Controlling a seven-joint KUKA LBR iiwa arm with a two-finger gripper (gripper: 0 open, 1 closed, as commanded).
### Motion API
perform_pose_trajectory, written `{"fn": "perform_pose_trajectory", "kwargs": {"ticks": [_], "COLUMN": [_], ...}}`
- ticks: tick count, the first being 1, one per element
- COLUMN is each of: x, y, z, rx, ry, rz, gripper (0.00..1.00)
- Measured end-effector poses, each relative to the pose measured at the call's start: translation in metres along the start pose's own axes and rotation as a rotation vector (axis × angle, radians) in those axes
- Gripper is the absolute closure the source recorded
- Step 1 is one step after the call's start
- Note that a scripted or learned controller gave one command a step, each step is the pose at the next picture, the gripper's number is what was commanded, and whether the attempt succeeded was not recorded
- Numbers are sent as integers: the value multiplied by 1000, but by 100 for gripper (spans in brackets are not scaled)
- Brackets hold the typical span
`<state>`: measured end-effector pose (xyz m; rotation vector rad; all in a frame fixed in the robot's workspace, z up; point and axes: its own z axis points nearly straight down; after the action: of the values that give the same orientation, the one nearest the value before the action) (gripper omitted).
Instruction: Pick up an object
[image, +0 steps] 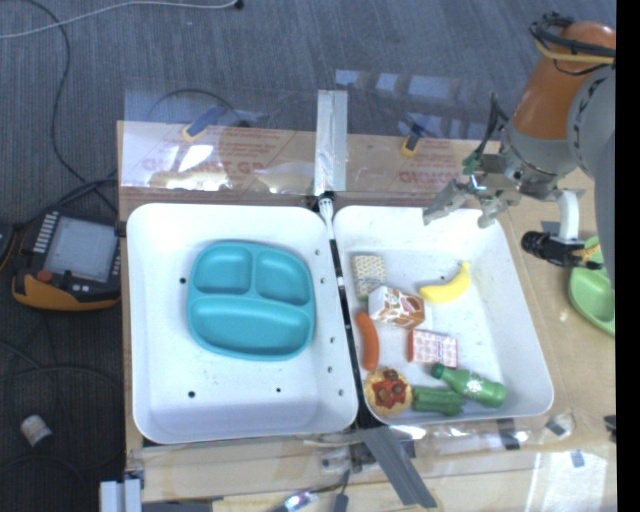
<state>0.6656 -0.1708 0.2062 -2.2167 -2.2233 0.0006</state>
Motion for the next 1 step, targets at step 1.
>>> {"fn": "perform_pose_trajectory", "kwargs": {"ticks": [1], "x": [-41], "y": [-75], "z": [96], "rx": [2], "ry": [0], "rz": [-70], "gripper": [0]}}
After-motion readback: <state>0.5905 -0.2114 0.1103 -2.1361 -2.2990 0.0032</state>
